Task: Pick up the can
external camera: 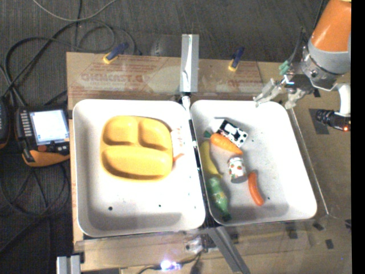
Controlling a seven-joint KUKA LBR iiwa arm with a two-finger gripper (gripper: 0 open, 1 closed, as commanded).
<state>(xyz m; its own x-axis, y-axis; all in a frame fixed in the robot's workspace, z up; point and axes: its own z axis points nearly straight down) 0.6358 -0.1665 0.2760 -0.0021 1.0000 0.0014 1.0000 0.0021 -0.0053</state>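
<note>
Dark carpet with loose cables is seen around a cardboard-topped bench point(137, 76), on which two white bins are set side by side. Most of the left bin point(91, 210) is taken up by a yellow divided plate point(137, 147). A small jumble is kept in the right bin point(291, 193): a banana point(209, 160) and a green bottle point(218, 193) along its left wall, a carrot point(226, 142), a black-and-white item point(232, 130) and a sausage point(255, 188).

The can point(236, 166) is found near the middle of the right bin, just below the carrot. It's small, white with a reddish printed label, apparently upright. It's probably light, stiff and a bit slick, so it would best be pinched across its round sides, mid-height.

The gripper point(279, 93) is hung over the right bin's top right corner, fingers spread wide, nothing held.
</note>
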